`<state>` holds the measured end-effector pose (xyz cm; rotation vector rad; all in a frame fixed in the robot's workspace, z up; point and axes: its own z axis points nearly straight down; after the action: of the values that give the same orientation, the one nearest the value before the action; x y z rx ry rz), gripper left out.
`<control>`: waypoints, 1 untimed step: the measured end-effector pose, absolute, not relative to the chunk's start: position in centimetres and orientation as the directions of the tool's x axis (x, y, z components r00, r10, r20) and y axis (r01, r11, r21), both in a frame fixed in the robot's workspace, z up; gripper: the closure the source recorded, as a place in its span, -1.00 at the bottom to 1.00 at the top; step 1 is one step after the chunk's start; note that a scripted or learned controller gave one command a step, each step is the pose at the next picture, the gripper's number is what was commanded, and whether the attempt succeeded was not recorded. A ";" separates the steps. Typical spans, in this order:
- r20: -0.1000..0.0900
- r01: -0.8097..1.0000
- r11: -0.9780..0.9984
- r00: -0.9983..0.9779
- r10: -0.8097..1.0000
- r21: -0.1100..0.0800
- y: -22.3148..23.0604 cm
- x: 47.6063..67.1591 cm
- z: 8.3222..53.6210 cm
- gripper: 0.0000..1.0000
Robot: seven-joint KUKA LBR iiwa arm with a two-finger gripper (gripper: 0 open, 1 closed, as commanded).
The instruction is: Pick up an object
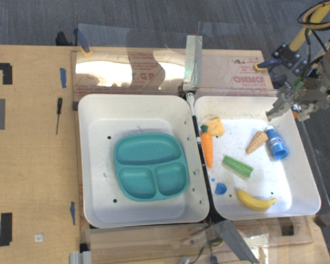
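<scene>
- Wooden bench [33, 164] bears two white bins.
- Left bin [93, 114]: teal tray [150, 165].
- Right bin [302, 197]: carrot [208, 147], cone [257, 142], bottle [275, 144], banana [254, 200].
- Gripper [280, 108] at the bin's 1 o'clock corner; grip state unclear.

Teal divided plate [151, 166] lies in left bin [93, 114]; toy food fills right bin [297, 202].

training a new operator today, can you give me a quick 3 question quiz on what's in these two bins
1. True or false: the teal divided tray lies in the left bin.
2. Which lies nearest the right bin's front edge? A) carrot B) banana C) blue bottle
3. Fill in: the end effector hovers over the right bin's far ____ corner.

Key: 1 true; 2 B; 3 right
</scene>
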<state>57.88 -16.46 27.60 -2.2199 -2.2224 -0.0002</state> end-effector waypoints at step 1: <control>0.000 0.997 -0.072 0.072 0.997 -0.001 -20.8 59.0 24.4 -1.00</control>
<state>58.99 -20.81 24.38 -2.2991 -2.1400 0.0020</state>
